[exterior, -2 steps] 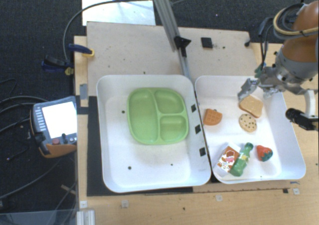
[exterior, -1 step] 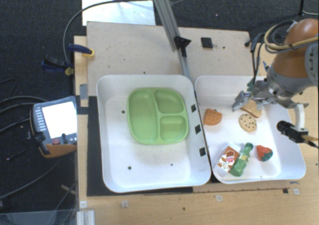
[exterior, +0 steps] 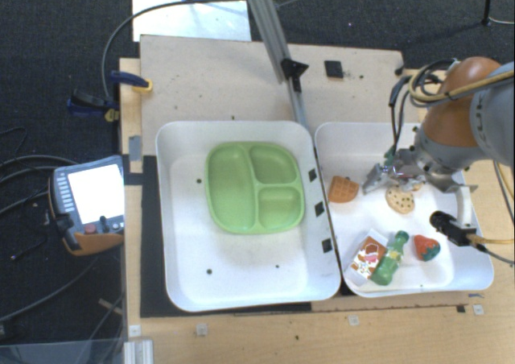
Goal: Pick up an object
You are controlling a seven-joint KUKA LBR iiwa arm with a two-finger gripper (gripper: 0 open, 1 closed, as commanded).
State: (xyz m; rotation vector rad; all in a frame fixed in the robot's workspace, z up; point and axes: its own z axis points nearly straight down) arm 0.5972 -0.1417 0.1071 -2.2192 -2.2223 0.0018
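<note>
My gripper hangs low over the middle of the right bin, its fingers spread open with nothing between them. A round tan cookie lies just under and in front of it. To the left of the gripper lies an orange waffle piece. Near the bin's front edge are a green toy bottle, a small red and white packet touching it on the left, and a red strawberry to its right.
The left bin holds a green divided plate. A grey pole slants across the back of the bench. The arm's black cable fitting overhangs the right bin's right side.
</note>
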